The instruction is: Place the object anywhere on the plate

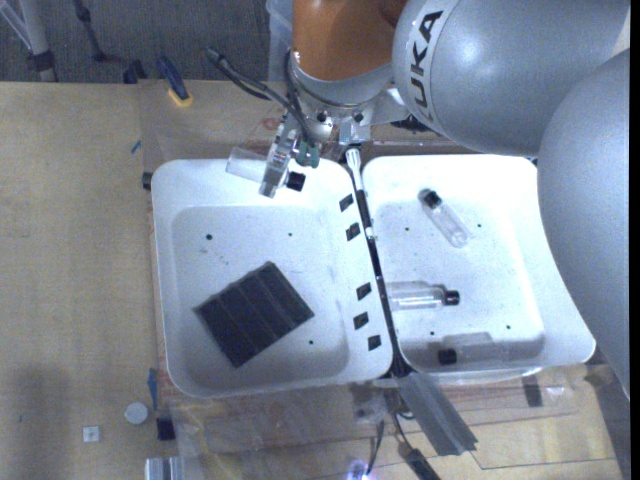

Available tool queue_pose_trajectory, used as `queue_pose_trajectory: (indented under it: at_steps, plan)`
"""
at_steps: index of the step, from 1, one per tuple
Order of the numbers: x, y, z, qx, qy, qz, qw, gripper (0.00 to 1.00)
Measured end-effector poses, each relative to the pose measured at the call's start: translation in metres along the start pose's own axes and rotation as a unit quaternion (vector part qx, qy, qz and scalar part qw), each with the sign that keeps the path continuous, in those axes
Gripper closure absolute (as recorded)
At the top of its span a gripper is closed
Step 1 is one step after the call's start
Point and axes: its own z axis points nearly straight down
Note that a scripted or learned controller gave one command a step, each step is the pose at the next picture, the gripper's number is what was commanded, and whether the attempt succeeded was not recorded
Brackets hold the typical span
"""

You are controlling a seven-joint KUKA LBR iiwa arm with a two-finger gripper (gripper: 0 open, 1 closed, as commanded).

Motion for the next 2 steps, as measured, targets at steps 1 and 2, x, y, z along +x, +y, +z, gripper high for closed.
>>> queue_pose_trajectory:
  at_steps: [1,2]
  plan:
    - [-0.003,-0.002,-0.148,0.0,-0.001,-0.166,0.9861,1.0]
    - [-0.012,-0.011,-0.174,-0.001,-0.002,-0.554,0.8328,1.0]
